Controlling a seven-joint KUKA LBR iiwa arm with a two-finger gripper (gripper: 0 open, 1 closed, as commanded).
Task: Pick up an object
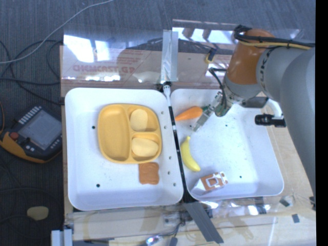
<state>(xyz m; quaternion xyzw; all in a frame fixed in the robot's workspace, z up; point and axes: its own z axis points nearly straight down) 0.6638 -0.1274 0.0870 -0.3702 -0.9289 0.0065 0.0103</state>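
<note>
In the right bin (pixel 266 163), the gripper (pixel 204 118) hovers beside the carrot (pixel 188 114) — nothing lifted yet; its jaw opening I cannot tell.

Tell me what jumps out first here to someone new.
The yellow tray in the left bin, two pale items in its right compartments. Then the grey arm, orange band, reaching into the right bin, its end effector beside the carrot, with a banana just below.
</note>
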